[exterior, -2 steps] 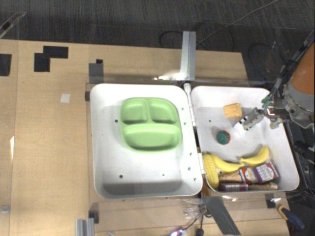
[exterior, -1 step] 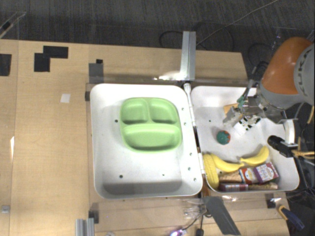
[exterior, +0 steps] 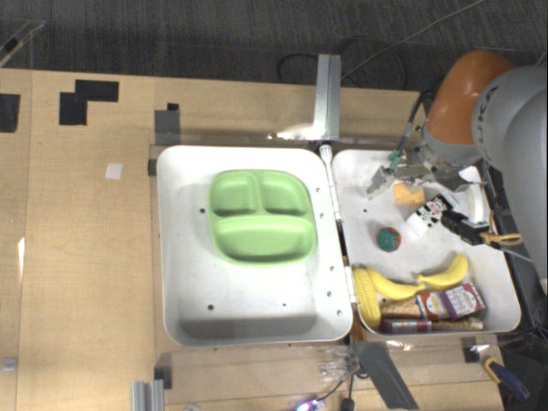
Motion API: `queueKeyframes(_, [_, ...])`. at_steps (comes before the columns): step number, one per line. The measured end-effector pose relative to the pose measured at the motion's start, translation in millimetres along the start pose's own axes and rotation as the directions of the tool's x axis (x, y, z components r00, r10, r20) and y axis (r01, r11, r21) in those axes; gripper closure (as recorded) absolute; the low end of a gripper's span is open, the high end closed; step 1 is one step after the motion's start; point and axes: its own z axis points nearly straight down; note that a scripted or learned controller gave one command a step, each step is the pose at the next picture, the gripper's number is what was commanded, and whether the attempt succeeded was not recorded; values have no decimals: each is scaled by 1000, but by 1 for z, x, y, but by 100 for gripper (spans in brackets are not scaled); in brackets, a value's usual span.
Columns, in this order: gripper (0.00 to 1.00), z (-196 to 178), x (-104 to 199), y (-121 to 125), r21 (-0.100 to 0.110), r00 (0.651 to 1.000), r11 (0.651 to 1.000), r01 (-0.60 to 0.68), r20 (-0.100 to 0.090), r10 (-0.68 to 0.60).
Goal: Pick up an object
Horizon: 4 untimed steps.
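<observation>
camera view, end effector (exterior: 390,175) in right bin, grip state unclear, yellow block (exterior: 408,195) just beside

Robotics lab test bench

A pale wooden bench (exterior: 77,255) with black marker squares (exterior: 86,99) at upper left carries two white bins (exterior: 180,315) fixed in metal brackets (exterior: 329,92); a grey industrial arm (exterior: 505,101) enters at right, loose cables (exterior: 445,11) trail over dark carpet (exterior: 171,15) along the top
</observation>
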Motion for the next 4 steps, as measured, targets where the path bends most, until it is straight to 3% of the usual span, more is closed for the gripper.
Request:
queueKeyframes(1, [0,4,-41,1,6,997,997,72,-1,-72])
queueKeyframes(2, [0,3,-77,-64,6,985,985,170,0,-170])
queueKeyframes(3, [0,2,-71,-102,5,999,999,39,1,-39])
queueKeyframes(4, [100,-10,-71,-99,-2,999,999,40,1,-40])
